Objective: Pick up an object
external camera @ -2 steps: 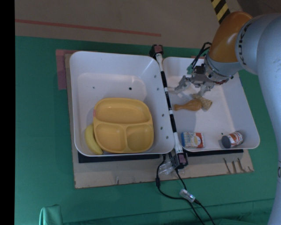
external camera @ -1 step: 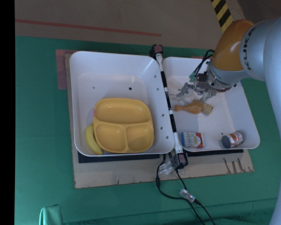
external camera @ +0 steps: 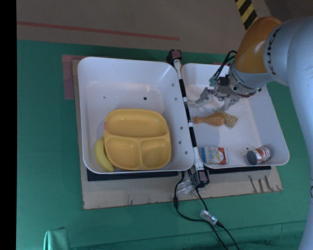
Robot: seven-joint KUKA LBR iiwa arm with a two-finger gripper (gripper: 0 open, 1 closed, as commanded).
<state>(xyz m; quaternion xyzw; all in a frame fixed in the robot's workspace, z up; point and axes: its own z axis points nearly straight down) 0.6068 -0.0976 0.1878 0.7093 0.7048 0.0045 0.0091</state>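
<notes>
The claw [external camera: 217,99] is seen spread wide open, with nothing held, just above the orange plastic chicken drumstick [external camera: 213,119] in the right white bin [external camera: 264,122]. If it is closed off-centre, the tapered toy could be pushed aside or squeezed out.

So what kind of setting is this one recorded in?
Most likely a robotics lab test bench, not a home or kitchen. Two shallow white plastic bins sit on a cardboard sheet over green matting, a grey arm's two-finger gripper hangs above toy food, and yellow-black hazard tape marks the floor.
</notes>
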